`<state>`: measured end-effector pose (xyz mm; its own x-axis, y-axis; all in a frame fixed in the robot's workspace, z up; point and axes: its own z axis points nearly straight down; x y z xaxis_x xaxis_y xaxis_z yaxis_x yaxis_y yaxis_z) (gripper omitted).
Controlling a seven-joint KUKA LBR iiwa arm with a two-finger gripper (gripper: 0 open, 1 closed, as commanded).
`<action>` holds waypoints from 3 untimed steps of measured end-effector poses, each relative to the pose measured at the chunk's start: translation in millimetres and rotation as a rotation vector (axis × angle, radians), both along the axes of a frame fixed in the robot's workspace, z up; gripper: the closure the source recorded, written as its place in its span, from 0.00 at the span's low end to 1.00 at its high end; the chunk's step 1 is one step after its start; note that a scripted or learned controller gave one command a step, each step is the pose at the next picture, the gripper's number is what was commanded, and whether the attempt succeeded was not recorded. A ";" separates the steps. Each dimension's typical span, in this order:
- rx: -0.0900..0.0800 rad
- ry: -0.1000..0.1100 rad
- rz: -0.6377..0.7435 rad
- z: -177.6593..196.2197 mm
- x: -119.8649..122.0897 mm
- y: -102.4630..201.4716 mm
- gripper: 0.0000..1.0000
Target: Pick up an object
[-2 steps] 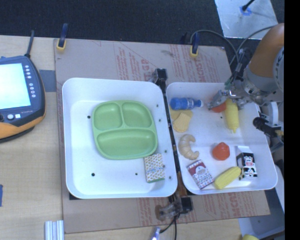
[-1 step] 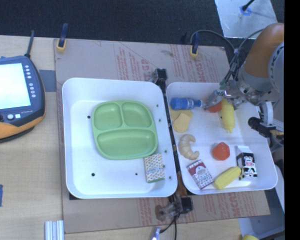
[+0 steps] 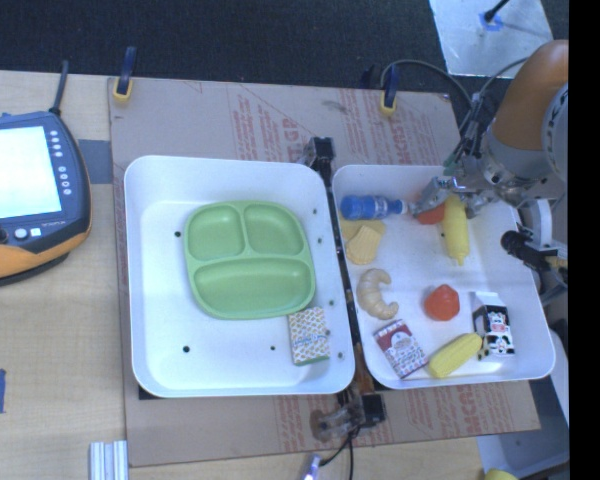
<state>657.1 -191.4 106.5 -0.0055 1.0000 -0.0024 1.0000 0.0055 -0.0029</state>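
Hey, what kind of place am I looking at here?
Probably a robotics lab bench for grasping trials: a robot arm over two white bins, toy food such as a croissant, and a teach pendant alongside.

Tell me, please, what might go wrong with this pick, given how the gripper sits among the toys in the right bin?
The gripper hangs at the back of the right bin, where a yellow banana, a red piece and a blue bottle lie close together. It may well catch two at once, or knock one aside. These things are also small and rounded, so a grasp could slip. They lie near the bin's back wall, which may block the fingers.
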 end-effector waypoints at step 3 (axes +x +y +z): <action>0.001 0.004 -0.002 -15.8 -2.0 30.6 0.00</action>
